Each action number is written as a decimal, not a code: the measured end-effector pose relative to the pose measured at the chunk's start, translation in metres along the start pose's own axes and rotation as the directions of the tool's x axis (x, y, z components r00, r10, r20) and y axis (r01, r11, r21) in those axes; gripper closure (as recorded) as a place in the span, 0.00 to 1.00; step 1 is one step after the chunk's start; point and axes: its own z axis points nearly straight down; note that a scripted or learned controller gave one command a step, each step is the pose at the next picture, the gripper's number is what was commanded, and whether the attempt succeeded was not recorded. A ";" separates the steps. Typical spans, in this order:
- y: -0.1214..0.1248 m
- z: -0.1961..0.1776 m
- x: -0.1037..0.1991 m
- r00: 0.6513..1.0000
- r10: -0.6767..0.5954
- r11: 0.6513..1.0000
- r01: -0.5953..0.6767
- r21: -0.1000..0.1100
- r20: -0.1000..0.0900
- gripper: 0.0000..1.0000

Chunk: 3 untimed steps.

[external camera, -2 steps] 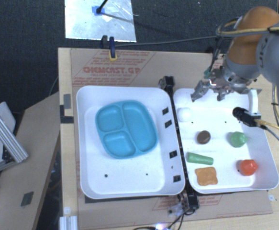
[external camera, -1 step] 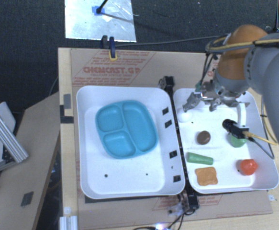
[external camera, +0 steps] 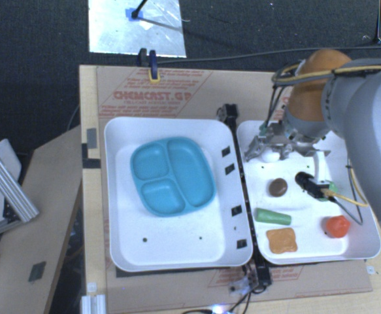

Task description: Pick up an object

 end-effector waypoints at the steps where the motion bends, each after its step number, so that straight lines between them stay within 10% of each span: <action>1: 0.001 -0.014 0.000 1.000 0.000 1.000 0.000 -0.004 0.000 1.00; 3: 0.006 -0.123 -0.005 1.000 -0.002 1.000 0.002 -0.009 0.001 1.00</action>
